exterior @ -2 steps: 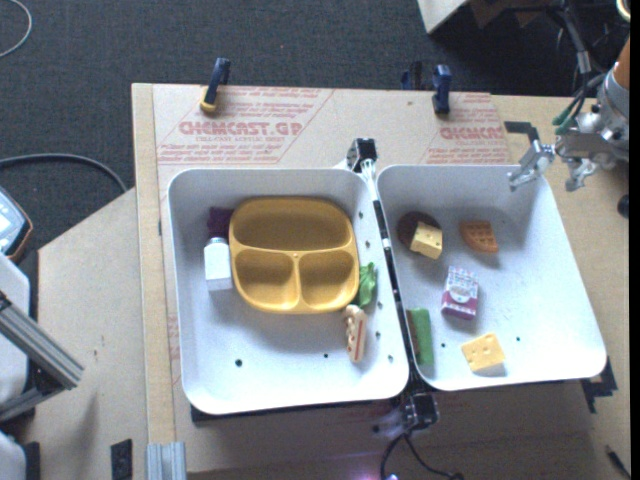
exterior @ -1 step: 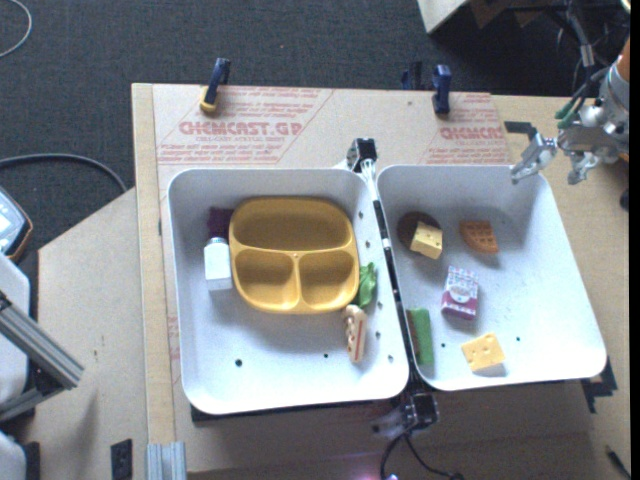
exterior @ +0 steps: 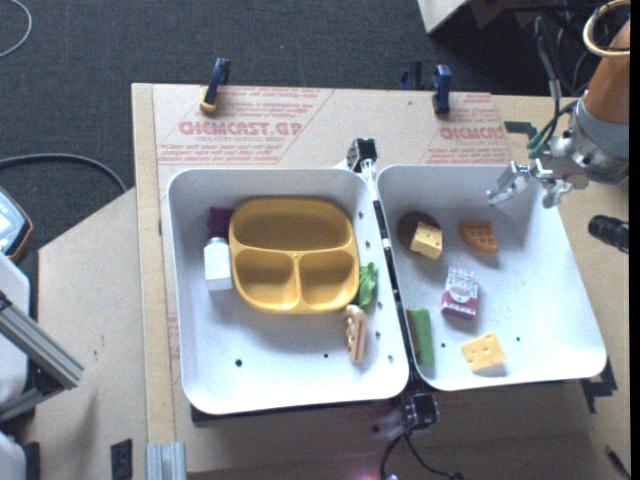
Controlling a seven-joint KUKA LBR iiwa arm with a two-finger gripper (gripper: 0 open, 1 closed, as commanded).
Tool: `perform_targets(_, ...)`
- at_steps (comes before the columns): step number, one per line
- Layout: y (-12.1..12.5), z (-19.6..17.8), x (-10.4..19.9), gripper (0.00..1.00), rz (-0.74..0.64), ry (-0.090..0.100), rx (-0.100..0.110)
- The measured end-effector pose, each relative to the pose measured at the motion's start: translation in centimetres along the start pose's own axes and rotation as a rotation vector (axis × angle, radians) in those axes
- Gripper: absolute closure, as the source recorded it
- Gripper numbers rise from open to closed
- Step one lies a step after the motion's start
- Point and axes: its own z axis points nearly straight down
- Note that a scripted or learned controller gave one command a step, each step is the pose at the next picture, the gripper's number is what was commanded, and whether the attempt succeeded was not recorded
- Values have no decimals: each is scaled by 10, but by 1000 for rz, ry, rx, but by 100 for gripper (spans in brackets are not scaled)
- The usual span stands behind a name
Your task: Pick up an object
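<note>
The hand [exterior: 527,180] is hovering open and empty over the back right corner of the right bin [exterior: 560,298]. Nothing is being picked yet; the waffle [exterior: 479,236] is lying nearest, the whole grasp is remaining.

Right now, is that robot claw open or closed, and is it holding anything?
Gripper: open, holding nothing, hovering over the right bin's far corner.

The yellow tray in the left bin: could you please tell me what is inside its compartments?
The yellow tray has three compartments, and all of them show bare yellow plastic. The bin floor beneath the tray is covered. A green item peeks out at its right edge, partly hidden.
</note>
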Motion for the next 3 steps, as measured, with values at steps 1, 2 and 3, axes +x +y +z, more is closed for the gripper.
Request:
perform_targets(1,5,49,-7,0,0,-1,-2)
perform_targets(2,7,99,-7,0,1,-1,-8)
perform_targets(3,10,82,-7,100,-2,-4,-19)
